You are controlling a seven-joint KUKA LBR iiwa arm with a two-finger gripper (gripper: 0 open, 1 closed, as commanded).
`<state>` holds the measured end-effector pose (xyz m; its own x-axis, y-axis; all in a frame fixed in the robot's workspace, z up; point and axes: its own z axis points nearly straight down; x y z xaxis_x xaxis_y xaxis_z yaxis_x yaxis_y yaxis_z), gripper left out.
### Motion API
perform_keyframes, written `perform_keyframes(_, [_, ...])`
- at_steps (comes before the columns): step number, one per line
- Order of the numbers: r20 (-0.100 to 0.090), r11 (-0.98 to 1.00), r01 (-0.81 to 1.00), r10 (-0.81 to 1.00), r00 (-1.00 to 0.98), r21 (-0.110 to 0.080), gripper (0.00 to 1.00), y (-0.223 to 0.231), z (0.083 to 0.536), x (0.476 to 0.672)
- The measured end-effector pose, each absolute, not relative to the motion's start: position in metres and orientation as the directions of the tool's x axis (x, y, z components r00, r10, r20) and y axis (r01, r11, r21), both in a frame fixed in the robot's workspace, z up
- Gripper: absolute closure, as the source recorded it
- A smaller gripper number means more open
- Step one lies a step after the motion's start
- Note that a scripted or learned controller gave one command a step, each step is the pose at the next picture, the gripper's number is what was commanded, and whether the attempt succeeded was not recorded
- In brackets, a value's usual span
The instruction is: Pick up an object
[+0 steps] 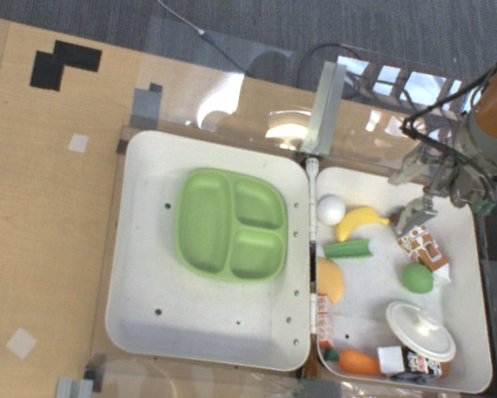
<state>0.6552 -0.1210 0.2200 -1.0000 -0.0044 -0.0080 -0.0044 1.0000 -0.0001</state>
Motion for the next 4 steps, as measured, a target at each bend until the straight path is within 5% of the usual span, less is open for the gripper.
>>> perform_keyframes(1, [-0.016, 0.995, -0.096, -0.096, -0.995, -0.003, 0.0, -0.147, 0.107, 0.643])
perform_keyframes(2, [-0.012, 0.989, -0.148, -0.148, -0.989, -0.006, 0.0, -0.206, 0.089, 0.597])
perform_keyframes(3, [-0.017, 0.991, -0.132, -0.132, -0.991, 0.0, 0.0, -0.111, 0.091, 0.581])
perform_keyframes(4, [-0.018, 0.96, -0.279, -0.279, -0.96, -0.007, 0.0, -0.085, 0.091, 0.588])
